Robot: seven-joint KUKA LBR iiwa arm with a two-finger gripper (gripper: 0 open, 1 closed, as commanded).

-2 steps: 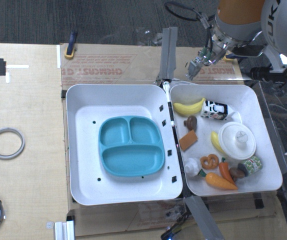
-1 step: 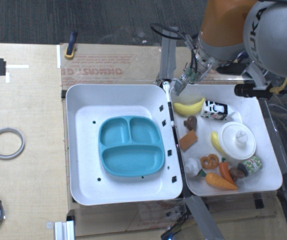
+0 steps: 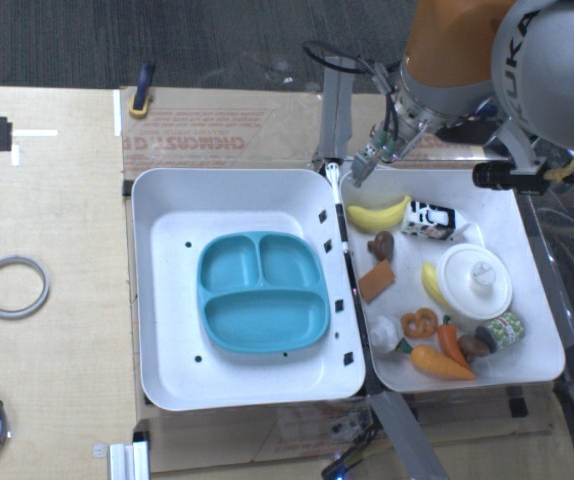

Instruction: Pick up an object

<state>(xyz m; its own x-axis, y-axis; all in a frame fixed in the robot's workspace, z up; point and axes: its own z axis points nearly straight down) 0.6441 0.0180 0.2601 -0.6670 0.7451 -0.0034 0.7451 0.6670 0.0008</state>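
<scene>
Two white bins are sitting side by side on my wooden bench (image 3: 57, 188).
I'm seeing the gripper (image 3: 362, 165) hovering over the right bin's (image 3: 527, 268) back left corner, just above the banana (image 3: 377, 215); whether it's open, I cannot tell. A blue divided plate (image 3: 264, 292) is lying in the left bin (image 3: 157, 298); a carrot (image 3: 441, 363) and pretzel (image 3: 419, 322) are resting near the right bin's front.

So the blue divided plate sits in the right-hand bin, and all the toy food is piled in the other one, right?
Not quite. The camera view shows the blue divided plate in the left bin. The toy food, such as the banana and carrot, lies in the right bin.
</scene>
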